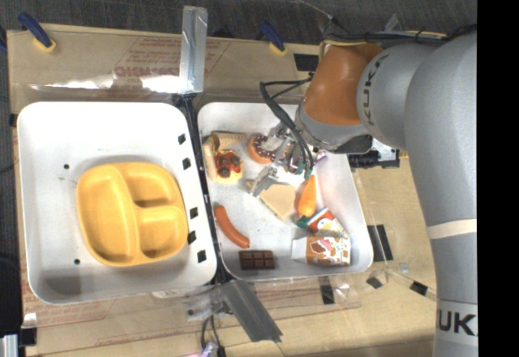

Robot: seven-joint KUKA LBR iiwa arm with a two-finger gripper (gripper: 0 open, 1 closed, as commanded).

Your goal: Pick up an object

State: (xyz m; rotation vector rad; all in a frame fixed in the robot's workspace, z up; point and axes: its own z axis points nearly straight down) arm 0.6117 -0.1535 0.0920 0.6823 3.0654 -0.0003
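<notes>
Grey arm [422, 104] reaching in from right, orange band above wrist, gripper [280, 159] lowered, pointing left

Left bin [36, 152]: yellow tray [131, 212] fills the centre; bare floor along its edges.
Right bin [357, 217]: sausage [231, 226], chocolate [257, 260], carton [328, 250] crowd lower frame; bare patch mid-floor.

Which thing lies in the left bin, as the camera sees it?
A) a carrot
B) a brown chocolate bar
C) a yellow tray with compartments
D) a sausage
C: the yellow tray with compartments sits alone in the left bin, while the chocolate bar, the sausage and the carrot all lie in the right bin.
</notes>
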